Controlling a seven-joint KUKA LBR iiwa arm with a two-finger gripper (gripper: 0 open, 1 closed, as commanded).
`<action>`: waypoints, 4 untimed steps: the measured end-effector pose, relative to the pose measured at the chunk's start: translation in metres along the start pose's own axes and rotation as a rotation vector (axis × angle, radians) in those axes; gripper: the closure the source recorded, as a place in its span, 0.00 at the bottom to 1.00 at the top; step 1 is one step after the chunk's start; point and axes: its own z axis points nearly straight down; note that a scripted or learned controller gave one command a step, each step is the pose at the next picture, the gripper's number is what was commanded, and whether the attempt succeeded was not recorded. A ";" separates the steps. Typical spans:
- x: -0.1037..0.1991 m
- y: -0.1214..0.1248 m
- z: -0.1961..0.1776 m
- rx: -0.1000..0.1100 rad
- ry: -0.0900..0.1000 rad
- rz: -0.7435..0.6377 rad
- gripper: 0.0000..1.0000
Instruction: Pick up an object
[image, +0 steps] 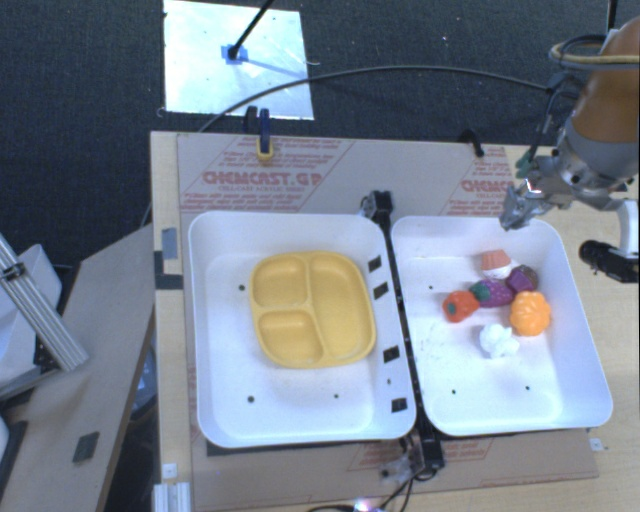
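Several small toy foods lie in the right bin: an orange-red piece, a purple one, a dark purple one, a pink and white piece, an orange fruit and a white piece. My gripper hangs over the bin's far right rim, up and to the right of the pink piece. Nothing shows between its fingers, and they look close together.
A yellow divided tray lies in the left bin. A black clamp strip joins the two bins. A blue clip sits at the bench's far edge, with a cable running behind.
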 end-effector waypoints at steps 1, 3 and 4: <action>0.055 -0.013 0.005 0.007 0.003 -0.003 1.00; 0.159 -0.073 0.009 0.009 0.004 -0.003 1.00; 0.206 -0.093 0.005 0.008 0.003 -0.003 1.00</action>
